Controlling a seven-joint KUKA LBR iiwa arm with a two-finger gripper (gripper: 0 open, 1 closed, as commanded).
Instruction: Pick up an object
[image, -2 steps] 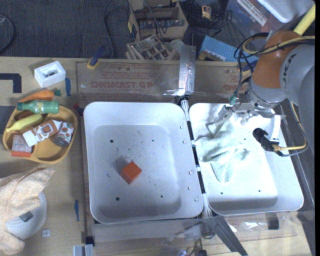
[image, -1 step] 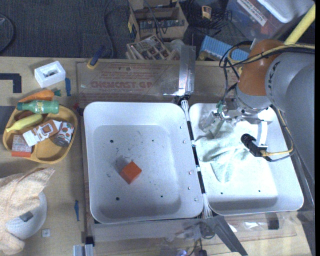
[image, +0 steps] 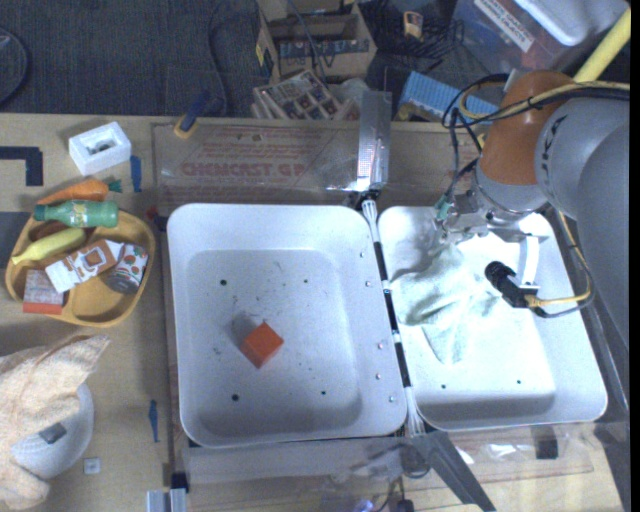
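The grey arm with the orange band (image: 520, 140) is reaching in from the right and is hanging over the far part of the right shallow white bin (image: 575, 400). The two-finger gripper (image: 452, 222) is pointing down at the far left corner of that bin, directly above the upper edge of a crumpled pale white cloth (image: 450, 300). The state of the gripper cannot be told: the wrist body is covering it and the pale cloth behind it is giving no contrast, so no object is visibly being held.

The crumpled cloth is lying in the left half of the right bin, spreading from under the gripper towards the bin's centre. A black cable fitting (image: 505, 283) is hanging beside the wrist, over the cloth's right edge.

A small orange cube-shaped block (image: 263, 343) is resting on the floor of the left shallow white bin (image: 200, 240), slightly near-left of centre, well apart from the gripper.

Left of the bins, a yellow bowl (image: 100, 310) is holding toy food items, and a white box (image: 100, 148) is sitting beyond it.
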